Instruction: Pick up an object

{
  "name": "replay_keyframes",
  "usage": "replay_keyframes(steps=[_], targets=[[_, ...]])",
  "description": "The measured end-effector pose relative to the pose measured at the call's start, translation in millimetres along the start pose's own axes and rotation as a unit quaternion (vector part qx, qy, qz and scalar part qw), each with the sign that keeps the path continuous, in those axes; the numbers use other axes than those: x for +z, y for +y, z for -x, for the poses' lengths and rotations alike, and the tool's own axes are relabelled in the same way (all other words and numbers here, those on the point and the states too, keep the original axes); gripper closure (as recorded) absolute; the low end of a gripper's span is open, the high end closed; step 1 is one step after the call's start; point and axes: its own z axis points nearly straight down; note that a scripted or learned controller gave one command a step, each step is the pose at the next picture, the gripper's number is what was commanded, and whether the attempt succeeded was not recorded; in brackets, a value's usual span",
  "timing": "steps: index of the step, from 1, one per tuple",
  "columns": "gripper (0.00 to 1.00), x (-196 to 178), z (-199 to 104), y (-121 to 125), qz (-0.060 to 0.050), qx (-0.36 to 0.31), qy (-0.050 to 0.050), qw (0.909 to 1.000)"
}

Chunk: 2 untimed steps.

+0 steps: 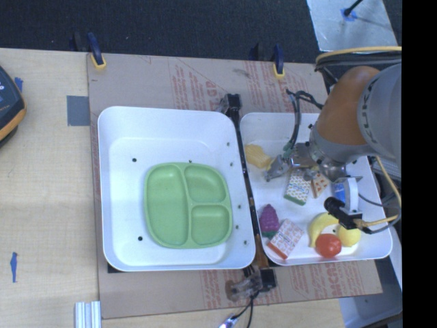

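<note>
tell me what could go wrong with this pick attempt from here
The gripper sits low in the right bin, close to a yellow item and a small patterned box; closing there might nudge one and miss. The toys are crowded, so a grab could drag a neighbour like the purple grapes. Loose cables near the wrist could snag.

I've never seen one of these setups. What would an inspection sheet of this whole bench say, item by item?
Surface: wooden bench under a cardboard sheet, two white bins side by side.
Job's things: right bin holds a yellow piece, purple grapes, two small cartons, banana, red tomato.
Clutter: green divided plate in left bin.
Grippers: tool low over right bin; finger state unclear.
Cables: black leads by the arm.
Surroundings: clamps, dark floor.
</note>
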Motion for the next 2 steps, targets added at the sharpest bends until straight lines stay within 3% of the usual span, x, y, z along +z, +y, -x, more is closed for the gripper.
replay_keyframes(steps=[2], targets=[[0.0, 4.1, 44.4, 77.6, -0.004, -0.001, 0.001, 1.0]])
